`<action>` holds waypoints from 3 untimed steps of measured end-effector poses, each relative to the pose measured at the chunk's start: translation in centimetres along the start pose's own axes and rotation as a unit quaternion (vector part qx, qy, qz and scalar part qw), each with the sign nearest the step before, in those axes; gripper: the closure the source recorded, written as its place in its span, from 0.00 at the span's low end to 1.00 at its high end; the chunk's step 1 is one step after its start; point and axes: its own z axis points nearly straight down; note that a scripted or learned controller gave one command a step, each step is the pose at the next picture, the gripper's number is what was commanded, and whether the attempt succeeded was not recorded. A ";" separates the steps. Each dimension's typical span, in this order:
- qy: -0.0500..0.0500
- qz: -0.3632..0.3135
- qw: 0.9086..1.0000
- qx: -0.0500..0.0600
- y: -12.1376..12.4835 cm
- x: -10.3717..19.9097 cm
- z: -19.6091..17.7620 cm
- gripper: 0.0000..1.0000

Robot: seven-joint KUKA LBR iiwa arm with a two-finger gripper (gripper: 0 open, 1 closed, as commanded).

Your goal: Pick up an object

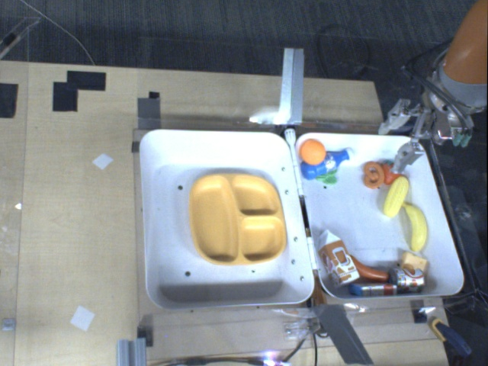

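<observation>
A robot claw [412, 147] is hanging just above the corn cob [395, 195] in the right bin [450, 258], grasping nothing; its spread cannot be told. Lowering squarely across the cob's narrow middle would be grasping best.

The left white bin [152, 204] sits on a pale wooden surface [69, 227] and holds a yellow divided tray [235, 218]. Touching its right side is the second white bin [351, 212]. Behind its far right corner stands a metal post [293, 86]. Well to its left are black patches [76, 88] and a white scrap [102, 160]. Dark carpet [191, 14] lies beyond.
</observation>
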 end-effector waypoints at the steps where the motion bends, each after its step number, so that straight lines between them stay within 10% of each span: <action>1: 0.002 0.155 0.988 0.000 -0.1 -0.3 7.2 0.00; 3: 0.003 0.316 0.949 0.002 7.0 1.2 12.5 0.00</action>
